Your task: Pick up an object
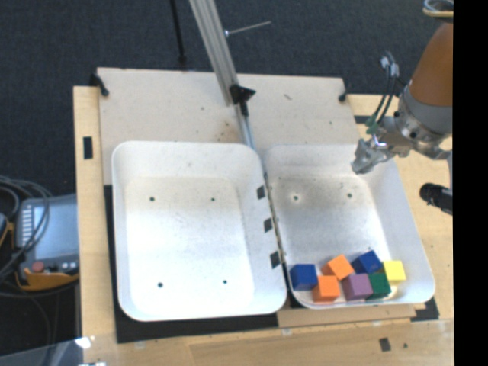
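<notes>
Several small coloured cubes lie bunched in the near corner of the right bin point(396, 204): a blue cube point(303, 275), two orange cubes point(339, 266) point(327, 287), a second blue cube point(368, 261), a purple cube point(356, 286), a green cube point(380, 284) and a yellow cube point(394, 271). My gripper point(365, 161) hangs over the far right corner of the right bin, well away from the cubes. Nothing shows between its tips.
The left bin point(122, 204) lies beside the right one, with a hinge strip between them. A slanted aluminium rail point(217, 44) rises behind the bins. A pendant and cables point(38, 239) lie off the bench at the left.
</notes>
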`<state>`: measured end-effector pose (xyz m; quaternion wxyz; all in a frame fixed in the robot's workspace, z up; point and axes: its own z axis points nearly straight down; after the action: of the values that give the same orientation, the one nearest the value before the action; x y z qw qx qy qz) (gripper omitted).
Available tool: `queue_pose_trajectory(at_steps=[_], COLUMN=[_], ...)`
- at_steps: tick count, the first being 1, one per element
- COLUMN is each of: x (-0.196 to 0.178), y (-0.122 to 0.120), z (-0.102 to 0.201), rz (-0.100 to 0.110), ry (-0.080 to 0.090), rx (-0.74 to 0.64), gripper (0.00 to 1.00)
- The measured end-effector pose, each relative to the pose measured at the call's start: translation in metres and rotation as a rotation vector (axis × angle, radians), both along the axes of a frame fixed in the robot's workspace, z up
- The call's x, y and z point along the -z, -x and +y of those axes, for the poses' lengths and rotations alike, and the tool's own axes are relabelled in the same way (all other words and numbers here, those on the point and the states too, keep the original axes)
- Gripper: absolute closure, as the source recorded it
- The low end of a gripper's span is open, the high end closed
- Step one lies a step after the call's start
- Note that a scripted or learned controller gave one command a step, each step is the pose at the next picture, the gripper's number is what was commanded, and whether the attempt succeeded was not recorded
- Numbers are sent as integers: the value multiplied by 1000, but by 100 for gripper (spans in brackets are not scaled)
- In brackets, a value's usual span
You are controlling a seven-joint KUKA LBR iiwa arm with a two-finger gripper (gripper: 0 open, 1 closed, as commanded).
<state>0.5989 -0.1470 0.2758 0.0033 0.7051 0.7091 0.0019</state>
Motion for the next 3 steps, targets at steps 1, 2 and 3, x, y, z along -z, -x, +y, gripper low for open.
queue_pose_trajectory(at_steps=[1, 2, 3], x=[-25, -25, -26], y=[-1, 7, 22], z=[-1, 44, 92], rz=[3, 6, 7], ry=[-1, -2, -2], rx=[-2, 0, 0], gripper=[100, 100, 100])
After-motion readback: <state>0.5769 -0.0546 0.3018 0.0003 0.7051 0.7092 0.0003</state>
